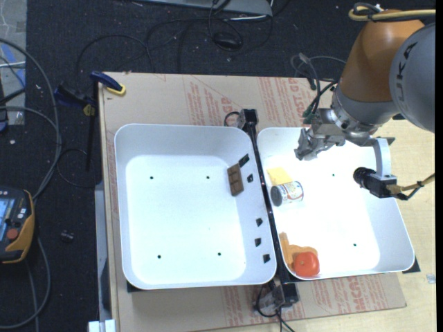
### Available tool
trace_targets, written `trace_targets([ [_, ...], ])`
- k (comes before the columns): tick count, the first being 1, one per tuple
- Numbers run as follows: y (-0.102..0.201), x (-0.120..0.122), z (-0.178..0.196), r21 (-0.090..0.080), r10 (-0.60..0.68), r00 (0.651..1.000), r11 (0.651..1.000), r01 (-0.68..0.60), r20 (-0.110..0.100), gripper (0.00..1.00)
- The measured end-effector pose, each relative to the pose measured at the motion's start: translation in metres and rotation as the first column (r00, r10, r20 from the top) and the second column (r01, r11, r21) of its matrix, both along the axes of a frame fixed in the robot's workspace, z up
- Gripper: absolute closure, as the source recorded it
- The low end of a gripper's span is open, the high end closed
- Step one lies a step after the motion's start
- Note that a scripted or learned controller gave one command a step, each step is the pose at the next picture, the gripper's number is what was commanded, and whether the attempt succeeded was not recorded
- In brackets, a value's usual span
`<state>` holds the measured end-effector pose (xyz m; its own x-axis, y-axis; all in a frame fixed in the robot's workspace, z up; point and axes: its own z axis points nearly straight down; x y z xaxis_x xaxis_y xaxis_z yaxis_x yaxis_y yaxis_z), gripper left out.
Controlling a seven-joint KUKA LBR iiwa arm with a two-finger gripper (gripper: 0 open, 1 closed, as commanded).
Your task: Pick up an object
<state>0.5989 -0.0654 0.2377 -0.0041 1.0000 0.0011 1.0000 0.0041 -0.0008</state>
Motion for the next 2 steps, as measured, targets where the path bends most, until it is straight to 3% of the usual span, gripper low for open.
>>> trace_targets([
  [2,0.099,0.009,-0.017,0.000,0.000,1.000,1.000,0.000,0.000,1.00],
])
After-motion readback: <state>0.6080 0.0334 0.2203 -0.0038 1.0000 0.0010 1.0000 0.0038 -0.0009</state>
